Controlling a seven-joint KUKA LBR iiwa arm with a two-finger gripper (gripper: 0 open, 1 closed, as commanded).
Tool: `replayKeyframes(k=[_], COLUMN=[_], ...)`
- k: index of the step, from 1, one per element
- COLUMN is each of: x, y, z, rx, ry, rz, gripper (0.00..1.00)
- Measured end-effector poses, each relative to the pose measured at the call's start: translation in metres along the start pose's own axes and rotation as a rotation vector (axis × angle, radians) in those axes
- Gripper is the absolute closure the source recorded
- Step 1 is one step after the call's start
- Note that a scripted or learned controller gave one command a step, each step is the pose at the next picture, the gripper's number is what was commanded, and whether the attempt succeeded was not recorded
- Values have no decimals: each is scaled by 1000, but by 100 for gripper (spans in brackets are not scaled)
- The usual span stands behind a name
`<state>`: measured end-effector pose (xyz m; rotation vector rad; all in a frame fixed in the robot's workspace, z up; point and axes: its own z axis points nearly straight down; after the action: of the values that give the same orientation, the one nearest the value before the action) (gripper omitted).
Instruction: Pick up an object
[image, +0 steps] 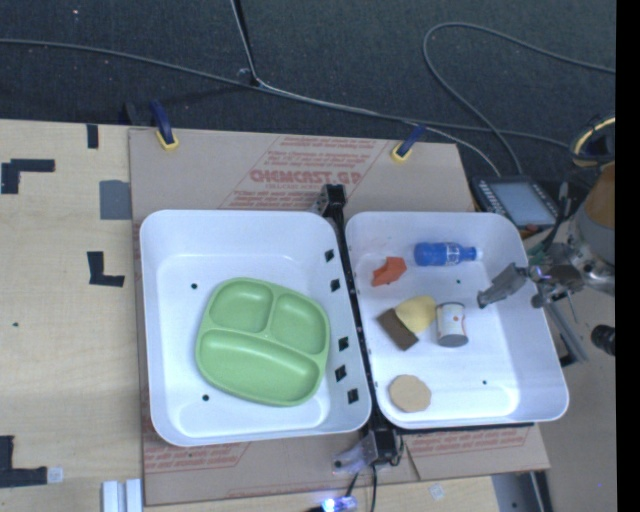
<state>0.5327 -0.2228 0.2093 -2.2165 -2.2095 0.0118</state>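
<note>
You have 2 shallow white plastic bins on the cardboard-covered bench. The left bin (160, 300) carries a light green plastic divided plate (263, 340), lying flat near its middle. The right bin (535, 390) holds the candidates for the pick: a blue plastic bottle (446, 254) lying on its side toward the far wall, a small orange-red chunk (390, 270) just left of it, a pale yellow rounded piece (417, 313) touching a dark brown block (396, 329), a small white can with a red mark (452, 325) just beside the yellow piece, and a flat tan round disc (409, 393) apart from the rest, near the front wall.

The grey 2-finger gripper (500, 288) sits over the right bin's right side, reaching in from the bench edge. You can see 1 finger slanting down toward the bin floor; how far the claw is parted cannot be told at this angle, and nothing shows in its grasp.

By my judgement nothing has been picked yet. The white can is the nearest thing to the gripper, so it looks the likeliest target. Mind that it crowds the yellow piece: a finger coming down on that side could nudge both. The disc stands clear but lies flat, which gives the fingers little to close on.
</note>
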Motion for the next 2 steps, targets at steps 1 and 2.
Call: replayKeyframes(k=[1,2], x=[1,4], y=[3,-7], z=[-7,45], rx=[-13,-8], ry=[-3,-2], rz=[-4,-4], gripper=[0,0])
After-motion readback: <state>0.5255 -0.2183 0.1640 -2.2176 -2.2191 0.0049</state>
